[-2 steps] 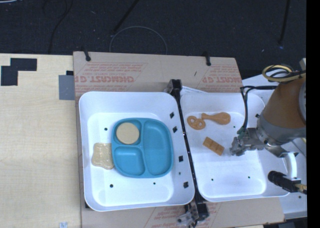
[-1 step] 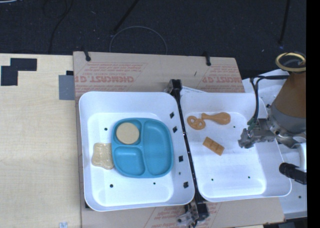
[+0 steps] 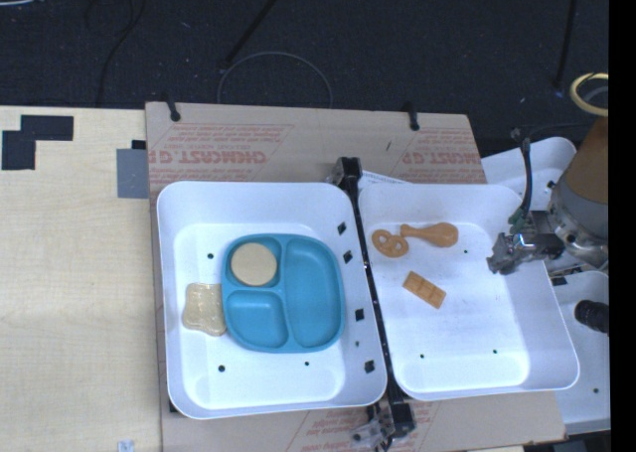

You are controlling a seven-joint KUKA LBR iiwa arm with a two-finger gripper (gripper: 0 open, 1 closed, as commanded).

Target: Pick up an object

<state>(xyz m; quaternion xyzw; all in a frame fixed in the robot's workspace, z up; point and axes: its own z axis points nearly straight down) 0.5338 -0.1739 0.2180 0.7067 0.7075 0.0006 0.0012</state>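
Note:
In the right bin (image 3: 467, 361) lie a tan pretzel-shaped piece (image 3: 390, 242), a tan spoon-like piece (image 3: 434, 234) and an orange-brown rectangular cracker (image 3: 424, 290). My gripper (image 3: 505, 255) hangs at the bin's right rim, to the right of these pieces and apart from them. Nothing shows between its tips. The grey arm with its orange band (image 3: 586, 182) comes in from the right edge.
The left bin (image 3: 189, 241) holds a blue divided plate (image 3: 283, 293) with a round tan biscuit (image 3: 252, 263) in its upper left compartment. A pale yellow sponge-like piece (image 3: 204, 308) lies beside the plate's left edge. A black divider (image 3: 363, 291) joins the bins.

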